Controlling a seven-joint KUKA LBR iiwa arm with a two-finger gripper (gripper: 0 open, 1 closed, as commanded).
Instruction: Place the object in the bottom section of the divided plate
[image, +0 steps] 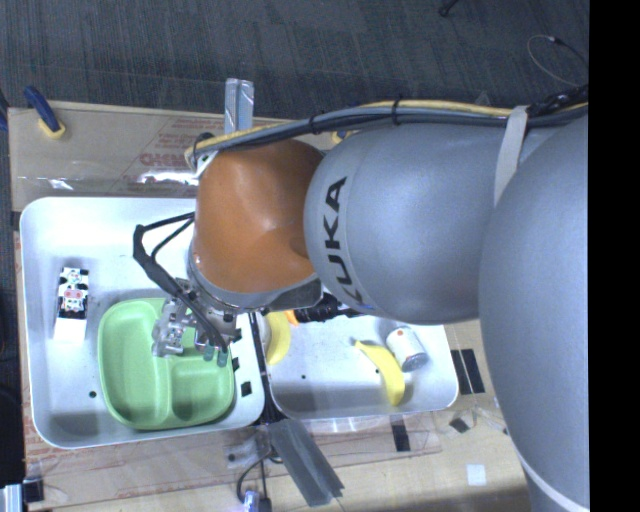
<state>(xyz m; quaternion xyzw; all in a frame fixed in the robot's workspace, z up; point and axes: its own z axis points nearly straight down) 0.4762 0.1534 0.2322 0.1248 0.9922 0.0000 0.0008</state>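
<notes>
A green divided plate (140, 385) lies in the left white bin (50, 300), toward its front. My gripper (185, 338) hangs over the plate's upper right part, just above the ridge between its sections. The fingers are small and partly hidden under the orange wrist band (255, 220). Whether anything sits between them is not clear. A yellow banana (385, 372) lies in the right bin (330, 395). Another yellow piece (278, 335) rests near the divider between the bins.
A small black-and-white patterned item (72, 292) lies at the left bin's left side. A white cylinder with a red cap (407, 347) sits beside the banana. The big grey arm (450, 230) covers most of the right bin. A blue clip (42, 110) sits on the cardboard behind.
</notes>
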